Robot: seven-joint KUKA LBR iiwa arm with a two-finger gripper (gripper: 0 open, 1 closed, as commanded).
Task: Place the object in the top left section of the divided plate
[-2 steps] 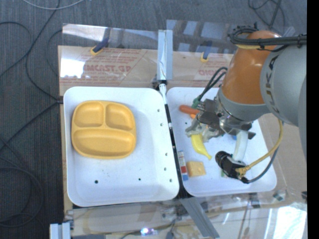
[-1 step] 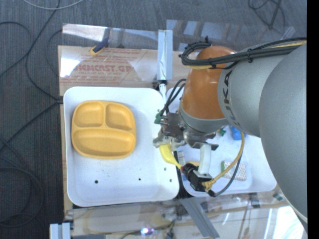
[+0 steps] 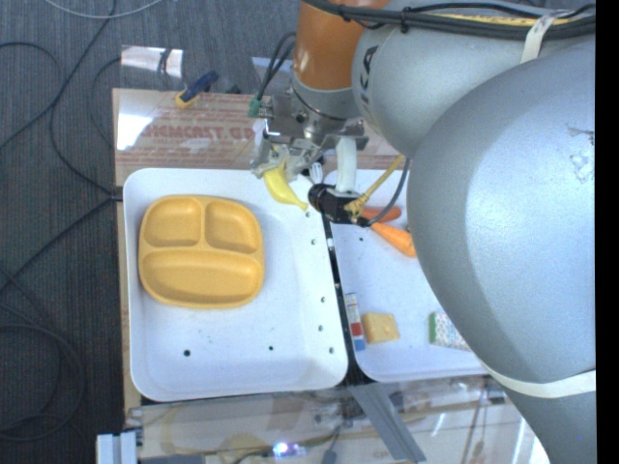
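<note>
The banana (image 3: 281,186) hangs pinched in the end effector (image 3: 290,162) over the left bin's (image 3: 232,356) far right corner, long axis slanting near-right, with the divided plate's (image 3: 201,250) top left section leftward and nearer

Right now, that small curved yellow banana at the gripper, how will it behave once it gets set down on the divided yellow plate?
The small curved yellow banana looks like a stiff moulded toy, so it probably won't flop. Its curve makes it likely to rock or roll sideways. The divided yellow plate has raised ridges, which should stop it sliding out of a section. It hangs at the gripper, probably light.
</note>
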